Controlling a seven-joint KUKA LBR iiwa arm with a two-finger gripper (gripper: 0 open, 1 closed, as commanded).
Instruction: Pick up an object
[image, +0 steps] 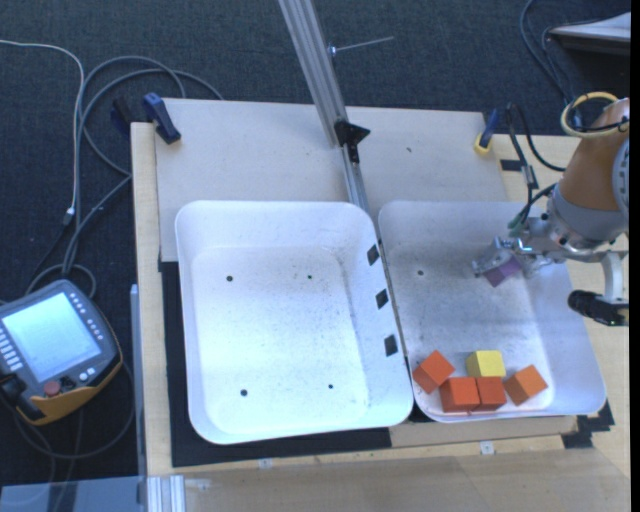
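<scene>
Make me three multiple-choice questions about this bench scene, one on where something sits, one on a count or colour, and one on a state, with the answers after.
1. Where do the blocks lie?
A. Left bin
B. Near edge of the right bin
C. On the bench behind the bins

2. How many yellow blocks are in the cluster?
A. One
B. Three
C. None

3. What is at the tip of the gripper?
A. A yellow block
B. An orange block
C. A small purple object

Answers:
1. B: the orange blocks and the yellow block cluster by that bin's near rim.
2. A: a single yellow one sits among four orange ones.
3. C: a purple piece shows at the tip, above the bin floor; whether it is gripped cannot be told.
</scene>
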